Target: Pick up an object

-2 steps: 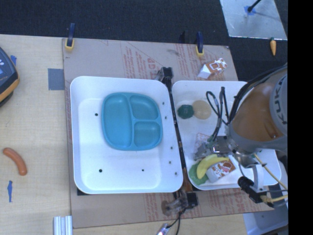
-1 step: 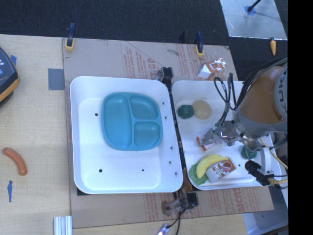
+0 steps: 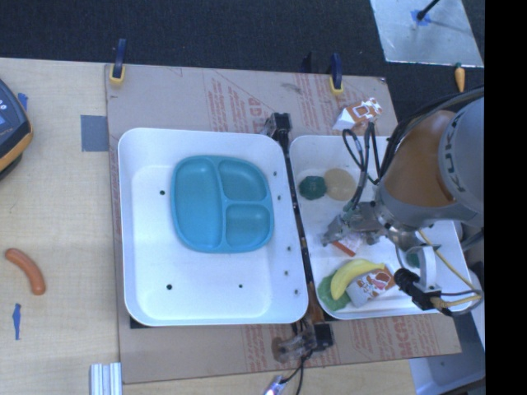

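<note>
On the bare bench at far 9 o'clock you had a toy sausage lying alone, with a dark device cut off by the frame edge up toward 10 o'clock. Moving rightward, the left bin held a blue divided plate sitting flat in its upper middle, three compartments facing up.

Across the divider, the right bin carried the pickable clutter. Toward its 11 o'clock corner a dark green round object lay just beside a pale beige round one. At the bin's 6 o'clock a banana rested on a green piece, touching a small orange-and-white carton. A similar small packet sat outside the bin on the cardboard, at its 12 o'clock.

The arm came in from 3 o'clock, its orange band over the bin's right half. Your gripper hung low at the bin's centre, between the round objects above and the banana below, over a small red-and-white scrap. How wide the claw stood, or whether it gripped anything, I cannot tell: the metal parts blurred together there.
</note>
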You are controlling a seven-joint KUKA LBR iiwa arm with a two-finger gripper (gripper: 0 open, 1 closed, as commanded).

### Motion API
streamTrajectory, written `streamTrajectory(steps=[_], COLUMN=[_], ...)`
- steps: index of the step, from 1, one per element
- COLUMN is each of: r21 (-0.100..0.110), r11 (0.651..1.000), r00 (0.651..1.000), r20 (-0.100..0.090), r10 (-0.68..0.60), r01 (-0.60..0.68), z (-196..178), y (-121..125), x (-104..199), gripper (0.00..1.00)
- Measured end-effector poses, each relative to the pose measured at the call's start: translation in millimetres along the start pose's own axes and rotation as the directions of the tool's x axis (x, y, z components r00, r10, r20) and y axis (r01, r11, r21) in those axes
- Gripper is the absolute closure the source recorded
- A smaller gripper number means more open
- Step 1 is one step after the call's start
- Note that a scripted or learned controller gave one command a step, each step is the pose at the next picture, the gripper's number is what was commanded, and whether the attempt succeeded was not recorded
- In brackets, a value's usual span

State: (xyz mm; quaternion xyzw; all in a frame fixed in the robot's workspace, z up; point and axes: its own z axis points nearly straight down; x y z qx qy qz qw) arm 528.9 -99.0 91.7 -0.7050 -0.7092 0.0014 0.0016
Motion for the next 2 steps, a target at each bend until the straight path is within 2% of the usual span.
streamTrajectory(steps=[1,2], r21=[0.002,-0.003], r11=[1.000,1.000], r00=[1.000,1.000], r20=[0.001,-0.001], r10=[-0.002,0.001], r01=[0.002,-0.001], z=[-10.1,-100.6], y=[-0.2,24.8], x=[-1.0,85.3], gripper=[1.00,1.00])
